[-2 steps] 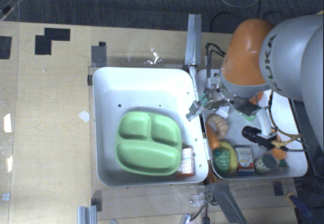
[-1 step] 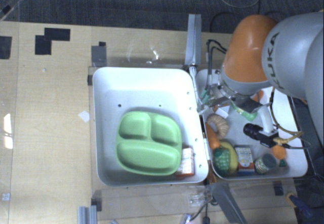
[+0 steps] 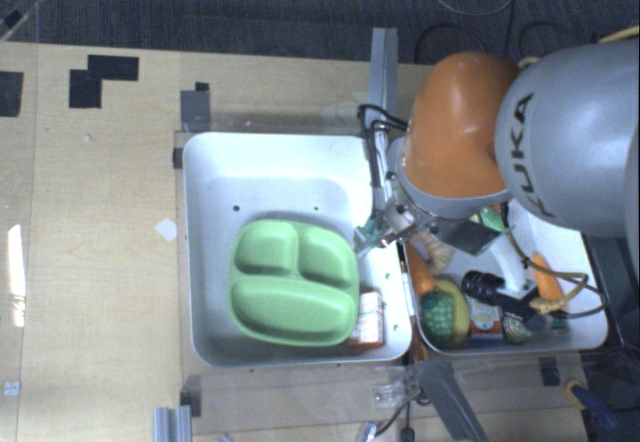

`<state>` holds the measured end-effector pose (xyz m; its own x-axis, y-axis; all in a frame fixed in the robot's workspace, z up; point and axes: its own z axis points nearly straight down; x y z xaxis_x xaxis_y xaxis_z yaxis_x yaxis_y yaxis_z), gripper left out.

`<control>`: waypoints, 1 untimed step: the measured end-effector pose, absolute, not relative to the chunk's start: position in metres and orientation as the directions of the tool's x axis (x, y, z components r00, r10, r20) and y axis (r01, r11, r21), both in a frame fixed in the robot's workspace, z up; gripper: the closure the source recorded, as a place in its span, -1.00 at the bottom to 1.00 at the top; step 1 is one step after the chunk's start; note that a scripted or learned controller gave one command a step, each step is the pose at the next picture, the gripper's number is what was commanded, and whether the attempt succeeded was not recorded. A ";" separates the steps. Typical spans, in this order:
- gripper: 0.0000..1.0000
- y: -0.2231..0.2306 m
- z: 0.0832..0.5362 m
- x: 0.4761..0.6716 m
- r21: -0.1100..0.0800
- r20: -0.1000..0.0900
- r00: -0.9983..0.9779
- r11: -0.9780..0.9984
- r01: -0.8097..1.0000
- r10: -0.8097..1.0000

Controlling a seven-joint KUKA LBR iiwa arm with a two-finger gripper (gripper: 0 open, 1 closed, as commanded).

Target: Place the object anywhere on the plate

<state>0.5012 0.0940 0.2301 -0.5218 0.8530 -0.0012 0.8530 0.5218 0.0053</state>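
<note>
Plate (image 3: 295,280) sits lower centre in the left bin (image 3: 205,230); gripper (image 3: 385,228) hovers by its right edge, grip state unclear; next, picking from the right bin (image 3: 590,325)

Green plate (image 3: 295,282) in left bin (image 3: 205,230), arm (image 3: 520,140) overhead.

You had a pale wooden surface (image 3: 90,260) carrying two shallow white bins side by side. The left bin (image 3: 205,230) sat near the middle, the right bin (image 3: 590,325) touching its edge and partly hidden under the arm. Black tape marks (image 3: 100,78) lay on the surface toward its far left corner, well apart from the bins.
</note>
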 end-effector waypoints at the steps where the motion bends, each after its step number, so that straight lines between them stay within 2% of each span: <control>1: 1.00 0.148 0.159 0.487 0.002 0.000 -0.514 0.514 0.858 0.858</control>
